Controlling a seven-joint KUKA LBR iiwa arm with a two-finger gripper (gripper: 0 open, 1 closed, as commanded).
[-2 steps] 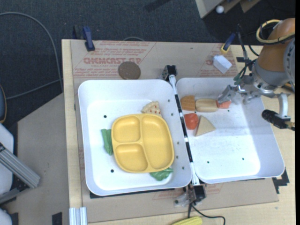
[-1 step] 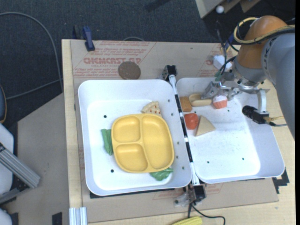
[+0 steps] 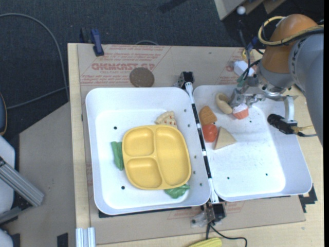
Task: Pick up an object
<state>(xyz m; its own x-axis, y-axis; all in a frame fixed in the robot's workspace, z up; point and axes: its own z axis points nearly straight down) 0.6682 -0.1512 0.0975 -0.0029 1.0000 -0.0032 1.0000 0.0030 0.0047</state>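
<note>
Several small food pieces lie in the right bin (image 3: 288, 153)'s far-left corner, the orange-red piece (image 3: 241, 112) directly under the hand (image 3: 240, 103) and the tan piece (image 3: 223, 104) just left; whether the hand is open or closed I cannot tell.

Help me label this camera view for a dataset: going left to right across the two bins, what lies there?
Green leafy piece → yellow divided plate → red round piece → tan wedge → gripper over the right bin.
</note>
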